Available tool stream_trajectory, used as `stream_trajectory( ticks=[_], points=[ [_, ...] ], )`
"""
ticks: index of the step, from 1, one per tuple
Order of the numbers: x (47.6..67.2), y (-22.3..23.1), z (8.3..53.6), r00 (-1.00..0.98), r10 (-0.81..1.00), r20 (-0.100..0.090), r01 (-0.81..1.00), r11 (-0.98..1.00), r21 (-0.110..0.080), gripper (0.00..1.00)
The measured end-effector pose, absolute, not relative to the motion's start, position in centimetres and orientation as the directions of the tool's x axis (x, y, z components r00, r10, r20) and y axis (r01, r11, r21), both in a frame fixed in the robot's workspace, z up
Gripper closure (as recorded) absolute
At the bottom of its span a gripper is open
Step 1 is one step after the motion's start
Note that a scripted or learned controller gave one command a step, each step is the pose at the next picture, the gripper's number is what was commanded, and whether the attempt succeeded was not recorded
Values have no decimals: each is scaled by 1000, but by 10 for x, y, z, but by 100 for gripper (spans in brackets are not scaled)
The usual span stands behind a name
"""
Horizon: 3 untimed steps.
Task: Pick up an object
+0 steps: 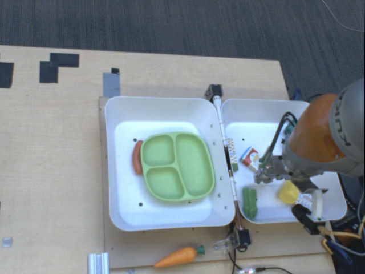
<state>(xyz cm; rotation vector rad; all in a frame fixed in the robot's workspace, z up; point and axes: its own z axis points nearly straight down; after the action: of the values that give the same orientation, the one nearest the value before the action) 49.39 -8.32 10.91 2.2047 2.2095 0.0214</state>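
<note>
Now the claw (264, 174) hangs low in the right-hand white bin (319, 214); its grip can't be made out. Nothing visibly lifted: small red-and-white packet (248, 156) just above-left, green oblong block (249, 202) just below, yellow chunk (288, 192) right.

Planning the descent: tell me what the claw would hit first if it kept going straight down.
Probably bare floor of the right bin, between the green object and the yellow object. The claw hangs above that gap, though depth is unclear, so the green object could get clipped.
</note>
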Motion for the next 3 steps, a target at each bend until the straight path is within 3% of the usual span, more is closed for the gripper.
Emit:
stream_trajectory(
  ticks=[1, 2, 3],
  points=[
    [494, -83, 109, -2, 1000, -5, 1000, 3, 24, 0],
    [489, -85, 87, -1, 1000, -1, 1000, 1, 8, 0],
    [491, -85, 98, -2, 1000, -1, 1000, 2, 14, 100]
  ],
)
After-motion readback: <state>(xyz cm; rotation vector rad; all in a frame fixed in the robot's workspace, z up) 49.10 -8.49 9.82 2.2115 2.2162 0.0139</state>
